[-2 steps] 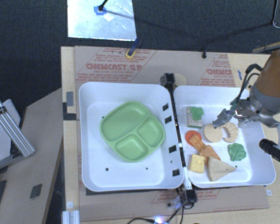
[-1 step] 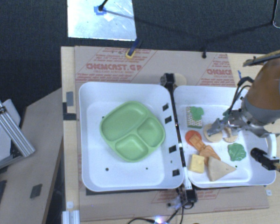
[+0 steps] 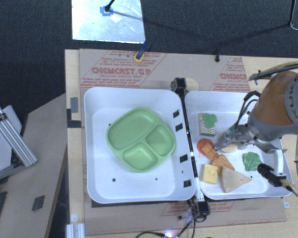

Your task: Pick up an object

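My gripper (image 3: 224, 143) is low in the right bin (image 3: 223, 99), reaching in from the right beneath the orange-banded wrist (image 3: 275, 103). Its tip is just right of a red tomato-like piece (image 3: 204, 145) and above an orange carrot-like piece (image 3: 221, 160). A pale object (image 3: 230, 147) lies right at the tip, partly hidden, and I cannot tell whether it is gripped. A green-topped sandwich piece (image 3: 206, 123) lies further back. A yellow block (image 3: 210, 174), a beige wedge (image 3: 233, 180) and a green leafy piece (image 3: 251, 160) lie toward the front.
The left bin (image 3: 97, 133) holds a green divided plate (image 3: 140, 139). A black divider strip (image 3: 185, 133) with clips runs between the bins. Cables trail at the bench's right edge (image 3: 293, 185). A reflective sheet (image 3: 108, 14) lies beyond the bench.
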Controlling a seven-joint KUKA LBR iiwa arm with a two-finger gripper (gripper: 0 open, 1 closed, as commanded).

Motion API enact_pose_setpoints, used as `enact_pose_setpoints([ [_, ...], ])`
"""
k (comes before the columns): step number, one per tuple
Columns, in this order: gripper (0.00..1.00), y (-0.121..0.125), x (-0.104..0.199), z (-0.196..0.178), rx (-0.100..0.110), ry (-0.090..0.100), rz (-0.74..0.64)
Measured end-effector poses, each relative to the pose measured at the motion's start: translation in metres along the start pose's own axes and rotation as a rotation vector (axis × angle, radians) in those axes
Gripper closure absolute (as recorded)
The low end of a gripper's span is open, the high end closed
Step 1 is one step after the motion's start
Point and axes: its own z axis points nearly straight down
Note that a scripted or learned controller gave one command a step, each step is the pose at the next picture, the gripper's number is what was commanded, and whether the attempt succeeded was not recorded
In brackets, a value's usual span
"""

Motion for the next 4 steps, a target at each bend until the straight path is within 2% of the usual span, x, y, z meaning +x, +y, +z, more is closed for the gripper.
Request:
enact_pose_setpoints([
  [1,1.0,0.0,0.0,-0.01,-0.001,-0.001,0.001],
  [3,1.0,0.007,0.0,-0.135,-0.004,-0.002,-0.003],
  [4,1.0,0.008,0.0,-0.138,-0.001,-0.001,-0.003],
])
